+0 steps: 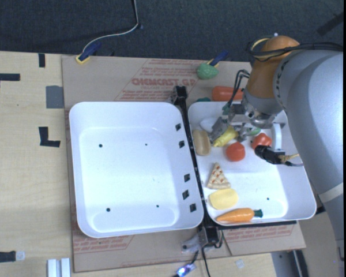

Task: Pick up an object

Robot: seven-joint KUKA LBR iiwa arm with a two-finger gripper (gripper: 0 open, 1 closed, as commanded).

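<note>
The arm reaches down into the right bin (300, 203), and the gripper (233, 127) sits over a yellow toy (225, 137).

The grey arm with its orange band (265, 77) comes in from the right, and the gripper is low in the far part of the right bin, touching or just above the yellow toy; it cannot be told from this view whether the claw is open or closed, or whether it grips anything. Just beside the yellow toy there is a red tomato (235, 152), and a beige bread roll (201, 142) lies near the bin's left wall. Nearer to the camera lie a pizza slice (217, 178), a pale yellow piece (223, 199) and an orange carrot (236, 215) along the near wall. A green toy (207, 70) and a red object (222, 93) lie on the cardboard (132, 82) outside the bins. The left bin (81, 172) is beside the right one, touching it at the middle.
</note>
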